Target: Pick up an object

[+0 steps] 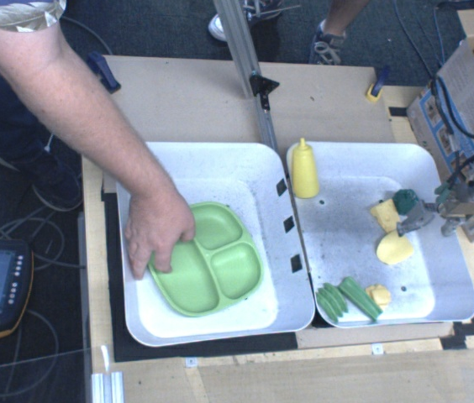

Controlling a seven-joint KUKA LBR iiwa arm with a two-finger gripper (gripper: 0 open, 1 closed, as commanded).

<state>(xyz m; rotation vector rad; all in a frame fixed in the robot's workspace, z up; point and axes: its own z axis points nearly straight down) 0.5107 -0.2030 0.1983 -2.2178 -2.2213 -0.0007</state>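
Gripper [422, 215] at right bin [447, 305] right edge, finger state unclear, yellow block [394, 248] just beside, green veg [350, 299] at near edge, person's hand [157, 233] on green tray [212, 263], left bin [220, 162].

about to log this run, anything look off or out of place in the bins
Yes: a person's hand is in the left bin, resting on the green divided plate, while the gripper is in the right bin among the toy food. The yellow bottle lies against the divider.
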